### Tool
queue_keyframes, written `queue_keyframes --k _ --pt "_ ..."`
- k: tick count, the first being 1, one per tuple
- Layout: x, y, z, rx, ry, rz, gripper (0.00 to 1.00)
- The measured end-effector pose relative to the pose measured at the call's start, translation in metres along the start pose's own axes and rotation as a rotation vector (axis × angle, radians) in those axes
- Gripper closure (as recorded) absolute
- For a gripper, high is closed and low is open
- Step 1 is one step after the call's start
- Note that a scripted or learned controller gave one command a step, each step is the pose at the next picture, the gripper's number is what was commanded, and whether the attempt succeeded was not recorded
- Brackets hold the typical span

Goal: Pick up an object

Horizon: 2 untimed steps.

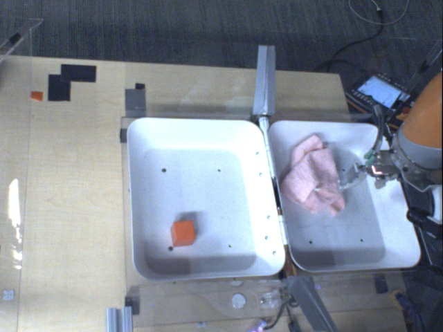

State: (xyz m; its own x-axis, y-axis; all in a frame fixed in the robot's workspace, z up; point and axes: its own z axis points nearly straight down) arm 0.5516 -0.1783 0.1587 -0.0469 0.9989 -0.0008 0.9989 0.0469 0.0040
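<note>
A crumpled pink cloth [313, 176] lies in the left half of the right bin [360, 251]. An orange cube [183, 233] rests near the front of the left bin [208, 144]. My gripper [345, 178] reaches in from the right and sits low at the cloth's right edge, its tip against or just over the fabric. The arm's orange band [423, 109] and grey wrist hang over the right bin's far right side.
A metal divider post [264, 81] stands between the bins at the back. Black blocks [69, 80] and a small orange piece [37, 96] lie on the bench at the far left. Cables and a lit device [379, 92] sit beyond the right bin.
</note>
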Motion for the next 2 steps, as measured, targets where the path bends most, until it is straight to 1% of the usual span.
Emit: queue_keyframes --k 1,2 --pt "0.047 0.033 0.067 -0.011 -0.003 -0.189 0.00" --pt "0.074 0.088 0.067 -0.013 -0.002 -0.235 0.00"
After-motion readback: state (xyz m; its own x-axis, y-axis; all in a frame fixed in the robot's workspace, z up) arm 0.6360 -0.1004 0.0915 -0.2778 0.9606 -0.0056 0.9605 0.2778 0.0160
